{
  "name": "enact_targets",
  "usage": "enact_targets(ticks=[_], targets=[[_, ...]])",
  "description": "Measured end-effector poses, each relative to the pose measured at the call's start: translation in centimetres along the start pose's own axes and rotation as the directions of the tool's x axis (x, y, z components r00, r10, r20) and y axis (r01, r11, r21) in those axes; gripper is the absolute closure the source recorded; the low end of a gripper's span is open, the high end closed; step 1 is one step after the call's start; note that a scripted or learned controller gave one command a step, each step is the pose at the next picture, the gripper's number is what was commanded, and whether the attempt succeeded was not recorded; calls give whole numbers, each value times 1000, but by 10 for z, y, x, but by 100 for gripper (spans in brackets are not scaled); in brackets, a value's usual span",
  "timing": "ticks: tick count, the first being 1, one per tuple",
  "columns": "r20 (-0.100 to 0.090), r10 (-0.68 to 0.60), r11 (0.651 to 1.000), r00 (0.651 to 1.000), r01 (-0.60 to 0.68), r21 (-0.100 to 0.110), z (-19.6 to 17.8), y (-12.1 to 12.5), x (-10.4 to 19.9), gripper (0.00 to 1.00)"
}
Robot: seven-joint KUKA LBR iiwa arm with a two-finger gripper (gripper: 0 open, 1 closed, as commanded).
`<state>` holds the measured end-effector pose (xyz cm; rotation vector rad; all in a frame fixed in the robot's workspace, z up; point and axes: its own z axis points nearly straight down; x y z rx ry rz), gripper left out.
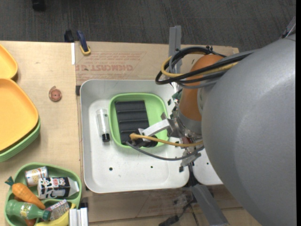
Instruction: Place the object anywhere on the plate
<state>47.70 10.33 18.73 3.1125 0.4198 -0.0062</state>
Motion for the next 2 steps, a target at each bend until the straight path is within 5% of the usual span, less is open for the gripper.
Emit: enact_targets(ticks=[1, 2], targets=[[4, -6, 1000, 1000, 6, 0, 34, 2, -1, 0], [1, 12, 1000, 1000, -12, 0, 92, -1, 64, 0]])
